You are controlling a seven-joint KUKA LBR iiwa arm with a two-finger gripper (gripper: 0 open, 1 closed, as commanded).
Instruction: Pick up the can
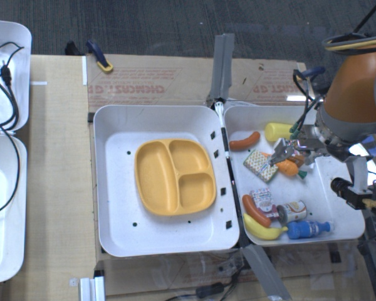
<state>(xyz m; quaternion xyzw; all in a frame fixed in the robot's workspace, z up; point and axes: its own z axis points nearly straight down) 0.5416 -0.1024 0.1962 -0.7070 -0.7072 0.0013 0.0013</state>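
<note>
Entry: right bin (351, 231), contents and my position, all placed against the can.

Can (292, 212): small, lying on its side in the near part of the right bin, light label, dark end cap. Task item. Not held.

Blue bottle (308, 229): lying just beside the can, on its near side, possibly touching.

Banana (263, 229): near-left of the can, curved along the bin's front wall.

Sausage, first (257, 211): red, left of the can, resting on the banana.

Small wrapped packet (262, 197): just left of the can, on its far side.

Patterned box (261, 165): well beyond the can, toward the far end.

Orange toy (288, 166): beyond the can, directly under my gripper.

Sausage, second (244, 142) and yellow piece (278, 131): farthest from the can, by the far wall.

Gripper (290, 150): mine, beyond the can, over the orange toy. Whether my fingers stand wide or narrow I cannot tell; the metal parts blur together.

Left bin (113, 168): holds a yellow divided plate (175, 175).

Handling note, my judgement: I should travel toward the near wall until centred on the can, turn the fingers across its short width, and descend between packet and bottle, since the neighbours crowd it and could be nudged or caught instead.
</note>
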